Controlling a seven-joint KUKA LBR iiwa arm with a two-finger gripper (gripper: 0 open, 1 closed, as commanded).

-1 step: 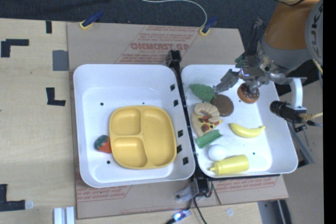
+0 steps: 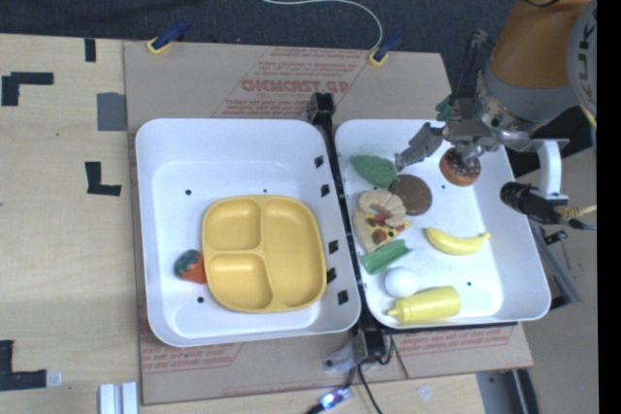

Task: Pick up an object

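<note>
One end effector (image 2: 448, 143) is hovering over the right bin (image 2: 519, 252) (finger state unclear); approach step, next needing descent onto the brown cookie (image 2: 413, 194).

Left bin (image 2: 160, 150): yellow divided plate (image 2: 263, 253) took up the middle, small red-green item (image 2: 190, 266) wedged at its left edge; bare floor ran along back and left. Right bin (image 2: 519, 238): left half crowded with food; banana (image 2: 457, 240) stood apart, open floor right of it and near the front-right corner.
</note>
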